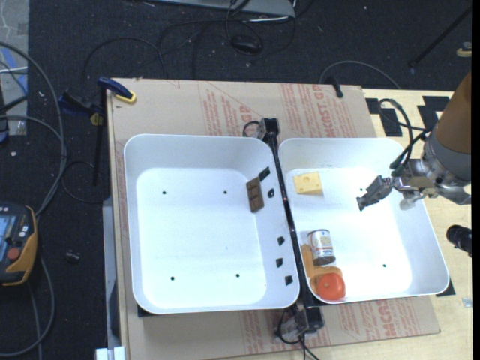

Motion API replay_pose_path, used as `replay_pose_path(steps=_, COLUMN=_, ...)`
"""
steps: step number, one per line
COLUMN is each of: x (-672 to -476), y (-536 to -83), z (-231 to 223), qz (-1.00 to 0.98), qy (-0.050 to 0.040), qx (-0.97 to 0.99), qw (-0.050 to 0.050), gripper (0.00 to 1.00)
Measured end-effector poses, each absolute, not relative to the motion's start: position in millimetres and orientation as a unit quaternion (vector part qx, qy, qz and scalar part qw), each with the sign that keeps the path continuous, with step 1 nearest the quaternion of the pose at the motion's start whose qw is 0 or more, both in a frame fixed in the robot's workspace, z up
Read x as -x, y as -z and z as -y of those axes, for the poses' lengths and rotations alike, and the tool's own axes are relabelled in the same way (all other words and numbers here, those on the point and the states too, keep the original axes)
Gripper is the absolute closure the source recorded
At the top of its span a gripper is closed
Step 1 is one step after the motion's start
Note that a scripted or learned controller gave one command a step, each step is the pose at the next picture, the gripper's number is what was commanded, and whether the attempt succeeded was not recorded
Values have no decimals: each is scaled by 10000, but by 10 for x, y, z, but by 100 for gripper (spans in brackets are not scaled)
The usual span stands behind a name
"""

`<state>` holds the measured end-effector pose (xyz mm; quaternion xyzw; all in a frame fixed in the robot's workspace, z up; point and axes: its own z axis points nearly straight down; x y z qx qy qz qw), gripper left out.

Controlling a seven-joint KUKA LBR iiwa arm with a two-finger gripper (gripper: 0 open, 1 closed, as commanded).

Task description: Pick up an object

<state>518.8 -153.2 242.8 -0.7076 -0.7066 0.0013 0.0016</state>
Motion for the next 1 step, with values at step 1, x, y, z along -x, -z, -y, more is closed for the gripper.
replay_pose_path(steps=1, x=-5317, y=-2065, z=1863, qz=7064, qy=-9, qx=7078, qw=12, gripper=0)
